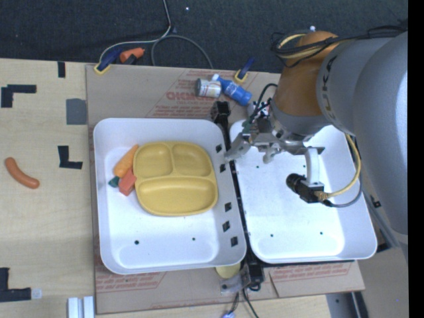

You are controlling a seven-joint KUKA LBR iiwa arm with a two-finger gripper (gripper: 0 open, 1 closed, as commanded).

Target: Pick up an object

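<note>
A yellow divided plate (175, 177) lies in the left bin (159, 254), towards its back. An orange carrot-shaped toy (124, 161) and a small red-orange piece (126, 185) rest against the plate's left edge. My gripper (255, 144) hangs under the grey arm with its orange band (301, 78). It sits over the back left corner of the right bin (298, 240), close to the wall between the two bins. I see nothing held in it. The arm hides the bin floor beneath it.
An orange sausage-shaped toy (22, 173) lies on the bench far left, outside the bins. A blue and silver object (222, 88) and an orange-handled clamp (129, 55) sit behind the bins. A black fitting with a yellow cable (306, 188) hangs from the arm over the right bin.
</note>
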